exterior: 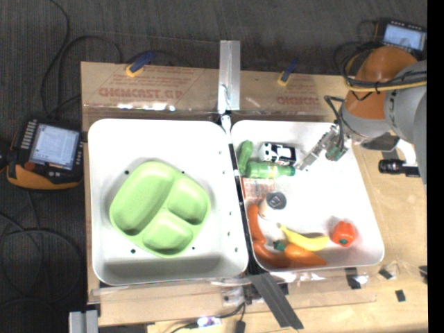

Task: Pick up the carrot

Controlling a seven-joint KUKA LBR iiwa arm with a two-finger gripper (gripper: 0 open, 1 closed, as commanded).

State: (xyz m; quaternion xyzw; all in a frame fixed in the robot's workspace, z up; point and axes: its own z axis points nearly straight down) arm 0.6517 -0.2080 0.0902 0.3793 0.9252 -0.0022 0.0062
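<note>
The arm (388, 92) reaches in from the right, wrist angled down-left, placing the end effector (305, 161) low over the right bin (361, 200). Finger state: cannot tell. Printed lettering on the tabletop's cardboard (149, 89) is too faint to read. The carrot (267, 245), long, smooth and orange, lies well below-left of the end effector along the bin's near-left edge, under a curved yellow banana (305, 239). A green bottle (267, 168) lies just left of the end effector.
</note>
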